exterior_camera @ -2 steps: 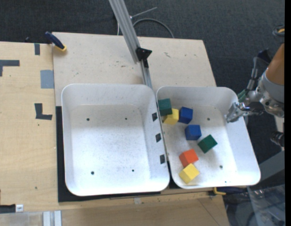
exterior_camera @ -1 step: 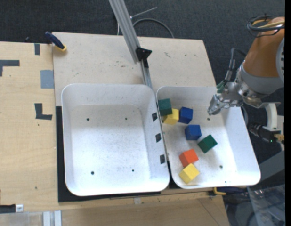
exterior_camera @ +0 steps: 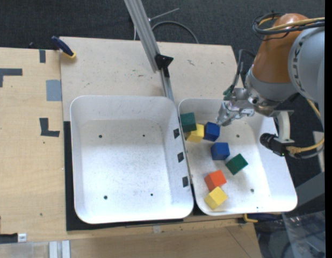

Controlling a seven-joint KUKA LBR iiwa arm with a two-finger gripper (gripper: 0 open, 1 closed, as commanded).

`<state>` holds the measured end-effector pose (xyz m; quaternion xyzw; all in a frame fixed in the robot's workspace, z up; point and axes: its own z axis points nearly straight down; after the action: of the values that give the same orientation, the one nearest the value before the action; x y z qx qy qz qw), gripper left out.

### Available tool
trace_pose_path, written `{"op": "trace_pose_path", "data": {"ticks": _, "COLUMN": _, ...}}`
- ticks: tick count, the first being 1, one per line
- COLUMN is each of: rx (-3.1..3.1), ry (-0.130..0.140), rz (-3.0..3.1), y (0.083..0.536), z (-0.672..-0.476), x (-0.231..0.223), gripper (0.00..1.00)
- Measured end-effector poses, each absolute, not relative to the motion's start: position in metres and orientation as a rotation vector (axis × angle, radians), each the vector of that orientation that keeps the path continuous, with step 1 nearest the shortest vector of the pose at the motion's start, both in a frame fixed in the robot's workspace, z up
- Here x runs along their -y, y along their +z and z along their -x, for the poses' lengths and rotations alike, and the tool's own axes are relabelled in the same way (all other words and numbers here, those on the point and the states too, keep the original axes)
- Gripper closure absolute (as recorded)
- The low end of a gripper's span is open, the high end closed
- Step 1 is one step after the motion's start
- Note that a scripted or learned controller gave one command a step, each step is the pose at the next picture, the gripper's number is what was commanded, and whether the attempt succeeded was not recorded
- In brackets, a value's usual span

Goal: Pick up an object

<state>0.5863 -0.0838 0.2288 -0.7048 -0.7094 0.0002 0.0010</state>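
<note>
The robot arm (exterior_camera: 287, 58) comes in from the right side. It is grey with an orange part near the top. Its end effector (exterior_camera: 226, 117) points down into the right bin (exterior_camera: 273, 190). The tip is just above and beside a blue block (exterior_camera: 211, 131). I cannot tell if it is open or closed, and I cannot see any block in its grip.

All the blocks sit in the right bin. Near the top of the bin, a green block (exterior_camera: 188, 121), a yellow block (exterior_camera: 195, 134) and the blue block are packed close together. A second blue block (exterior_camera: 220, 150) sits a little lower. A second green block (exterior_camera: 237, 163) is near it on the right. Lower down, an orange block (exterior_camera: 215, 179) touches another yellow block (exterior_camera: 216, 198).

The left bin (exterior_camera: 80, 160) is big and white. Both bins rest on the tabletop (exterior_camera: 26, 144). A long metal bar (exterior_camera: 142, 23) slants down from the top to the gap between the bins.
</note>
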Motion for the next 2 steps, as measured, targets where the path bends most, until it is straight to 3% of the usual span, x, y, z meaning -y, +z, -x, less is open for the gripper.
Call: {"op": "trace_pose_path", "data": {"ticks": 2, "rx": 2.227, "ry": 0.001, "rz": 2.214, "y": 0.222, "z": -0.612, "x": -0.012, "gripper": 1.0}}
